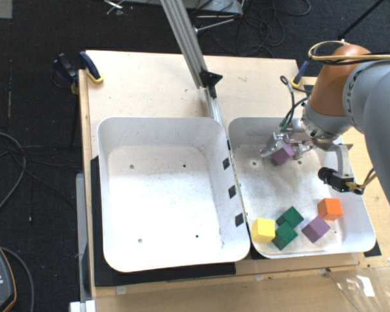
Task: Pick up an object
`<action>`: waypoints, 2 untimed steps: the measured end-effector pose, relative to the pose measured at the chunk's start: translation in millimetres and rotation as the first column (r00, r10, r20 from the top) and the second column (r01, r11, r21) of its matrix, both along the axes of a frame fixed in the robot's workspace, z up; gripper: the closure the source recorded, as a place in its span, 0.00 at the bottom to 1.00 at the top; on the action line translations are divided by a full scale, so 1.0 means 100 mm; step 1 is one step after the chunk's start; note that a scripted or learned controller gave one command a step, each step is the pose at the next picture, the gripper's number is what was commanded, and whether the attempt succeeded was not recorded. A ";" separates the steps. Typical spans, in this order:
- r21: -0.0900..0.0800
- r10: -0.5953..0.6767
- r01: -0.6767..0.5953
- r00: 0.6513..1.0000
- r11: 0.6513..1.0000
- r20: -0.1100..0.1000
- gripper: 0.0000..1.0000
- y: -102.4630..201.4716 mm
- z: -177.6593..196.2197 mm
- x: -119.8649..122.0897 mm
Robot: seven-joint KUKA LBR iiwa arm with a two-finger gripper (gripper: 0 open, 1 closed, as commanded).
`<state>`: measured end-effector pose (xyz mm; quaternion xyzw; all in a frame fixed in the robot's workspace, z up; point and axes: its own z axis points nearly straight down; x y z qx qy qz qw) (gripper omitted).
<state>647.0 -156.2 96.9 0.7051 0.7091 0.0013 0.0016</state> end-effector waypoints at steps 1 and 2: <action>-0.002 -0.002 0.002 1.000 1.000 -0.001 1.00 -0.02 0.09 -0.01; 0.002 0.002 -0.002 1.000 1.000 0.003 1.00 0.65 1.03 -0.44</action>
